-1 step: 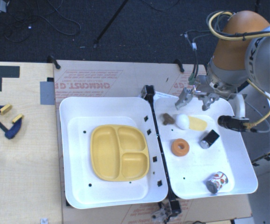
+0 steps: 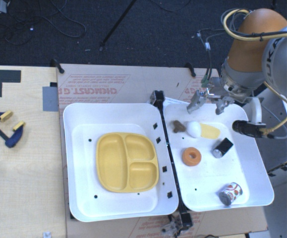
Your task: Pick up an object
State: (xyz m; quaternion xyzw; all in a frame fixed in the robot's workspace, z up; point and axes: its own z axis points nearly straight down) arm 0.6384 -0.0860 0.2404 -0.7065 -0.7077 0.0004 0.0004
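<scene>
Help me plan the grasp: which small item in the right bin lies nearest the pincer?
The white egg-shaped piece, just below the pincer; the orange ring lies farther.

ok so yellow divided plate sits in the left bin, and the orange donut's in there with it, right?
Not quite. The camera view shows the yellow divided plate in the left bin, but the orange donut lies in the right bin, across the divider.

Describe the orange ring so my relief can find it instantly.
Look in the right white bin, beside the divider. The orange doughnut-shaped ring lies below the white egg-shaped ball. It alone has a centre hole.
</scene>
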